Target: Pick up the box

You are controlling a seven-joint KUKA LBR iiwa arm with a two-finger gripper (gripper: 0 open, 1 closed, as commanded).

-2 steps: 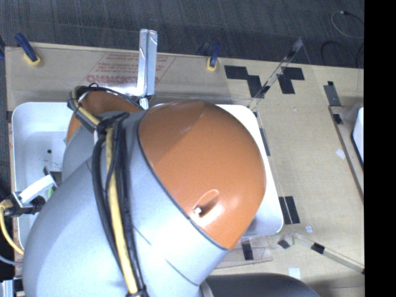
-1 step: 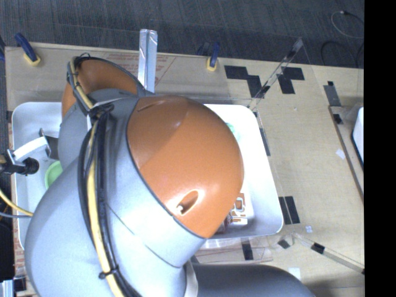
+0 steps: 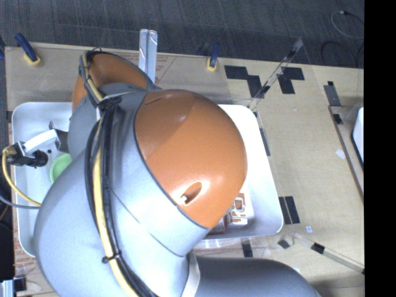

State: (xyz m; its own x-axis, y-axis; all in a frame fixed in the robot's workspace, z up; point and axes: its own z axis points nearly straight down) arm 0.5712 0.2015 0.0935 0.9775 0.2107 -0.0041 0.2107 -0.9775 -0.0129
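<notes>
Grip state: cannot be told; whether it is apart, together or clamped on anything is not shown.
Wrist end: a white and black fitting [image 3: 32,151] with a yellow cable [image 3: 11,184] is seen over the left bin [image 3: 25,113], seemingly where the arm ends.
Arm: the grey arm [image 3: 80,228] with its orange band [image 3: 185,159] is stretched across both bins and covers most of them.
Box: a small printed box [image 3: 240,209] is seen in the right bin [image 3: 263,166], near its front right corner, partly tucked under the orange band.
Other item: a green object [image 3: 60,166] lies in the left bin, just beside the fitting.
Surface: the tan surface [image 3: 309,135] around the bins carries black tape marks.
Step in hand: judged to be the approach; no grasp of the box can be confirmed, and the wrist end seems well apart from it.
Next move: the working end would need to be brought over the right bin's front corner, lined up above the box and lowered.
</notes>
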